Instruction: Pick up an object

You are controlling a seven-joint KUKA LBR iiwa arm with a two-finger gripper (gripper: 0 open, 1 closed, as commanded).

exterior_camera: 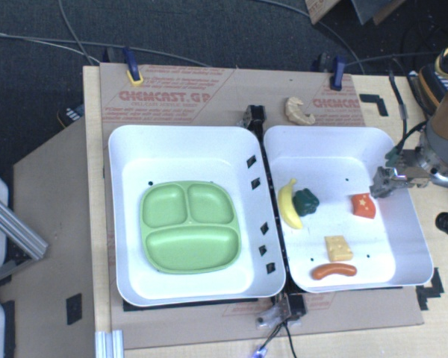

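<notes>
Bench: 2 white bins side by side on a cardboard-covered top. I'm placing everything off the right bin (403, 222), since that's where the action is.

Arm: comes in over the right bin's right edge, grey, wrist hanging above the upper right part of the bin.

Gripper (379, 186): sits just inside the right bin's right wall, up near the top half. Can't tell if it's released or clenched (too small and dark at the tip), and I see nothing between the tips.

Strawberry (364, 206): red piece on the right bin's floor, just below and a bit left of the gripper, close to it, but whether they touch I can't say.

Banana (288, 206): yellow, lying along the right bin's left wall.

Broccoli (307, 201): dark green lump touching the banana on its right side, left half of the right bin.

Cracker (338, 247): pale yellow square in the lower middle of the right bin.

Hot dog (334, 271): orange-red, just below the cracker, near the right bin's bottom edge.

Left bin (123, 200): directly left of the right bin, walls touching.

Green tray (190, 227): 3 compartments, flat in the left bin.

Beige piece (299, 110): out on the cardboard just above the right bin's top left corner.

Clamps (337, 73): 2 along the back edge, well above the right bin.
</notes>
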